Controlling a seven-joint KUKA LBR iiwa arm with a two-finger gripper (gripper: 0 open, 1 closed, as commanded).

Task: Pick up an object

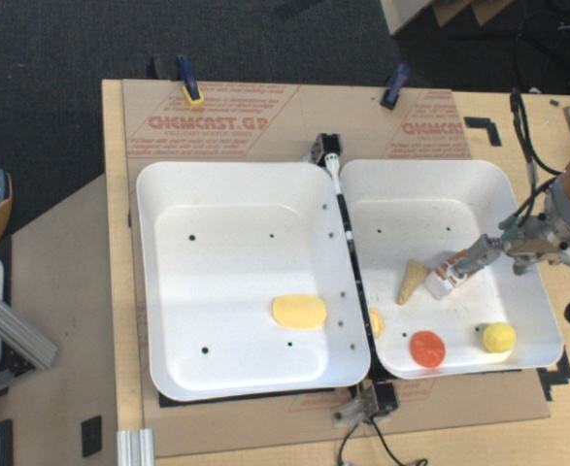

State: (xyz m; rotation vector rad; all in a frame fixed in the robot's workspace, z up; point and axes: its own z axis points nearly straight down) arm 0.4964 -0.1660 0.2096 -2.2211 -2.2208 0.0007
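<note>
Claw [447,274] low in right bin [459,178], tip just beside tan cone [413,280]; can't tell its state. Red round object [427,349] and yellow ball [498,338] near front wall; yellow oval [299,312] in left bin [168,212]

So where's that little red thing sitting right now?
The red thing lies in the right bin, near its front edge, between the yellow ball on its right and the tan cone up-left.
</note>
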